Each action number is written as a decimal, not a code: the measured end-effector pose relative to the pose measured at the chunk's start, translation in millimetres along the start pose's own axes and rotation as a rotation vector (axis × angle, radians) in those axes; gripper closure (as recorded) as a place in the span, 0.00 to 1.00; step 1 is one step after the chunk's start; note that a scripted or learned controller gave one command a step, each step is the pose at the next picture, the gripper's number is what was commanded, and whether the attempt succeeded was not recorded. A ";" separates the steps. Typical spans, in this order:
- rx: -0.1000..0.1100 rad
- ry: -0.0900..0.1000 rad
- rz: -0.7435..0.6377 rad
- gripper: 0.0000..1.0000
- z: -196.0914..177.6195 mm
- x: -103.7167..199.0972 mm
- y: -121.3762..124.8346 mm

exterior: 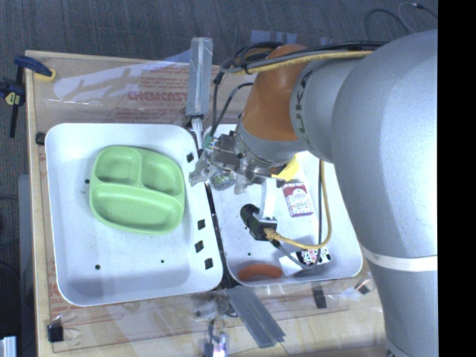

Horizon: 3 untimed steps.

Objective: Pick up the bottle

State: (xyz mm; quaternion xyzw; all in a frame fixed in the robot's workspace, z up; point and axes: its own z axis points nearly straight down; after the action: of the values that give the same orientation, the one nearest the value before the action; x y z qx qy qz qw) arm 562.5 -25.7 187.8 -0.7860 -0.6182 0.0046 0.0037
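Camera view shows the grey arm (387, 125) reaching over the right bin (338, 262), its hand (216, 168) low at that bin's left rim; whether it is wide or narrow I cannot tell. The left bin (67, 266) carries a green divided plate (137, 188). I cannot make out a bottle. A red-labelled packet (297, 198) and a reddish-orange object (259, 271) lie in the right bin
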 end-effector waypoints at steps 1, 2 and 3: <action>0.007 -0.002 -0.001 1.00 -6.8 -1.5 0.7; -0.002 0.000 -0.068 1.00 -0.4 56.2 41.6; -0.003 0.000 0.313 1.00 -102.6 86.8 35.0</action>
State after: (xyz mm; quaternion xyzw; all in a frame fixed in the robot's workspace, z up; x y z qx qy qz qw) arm 618.2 50.4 289.8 -0.8727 -0.4882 0.0041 0.0018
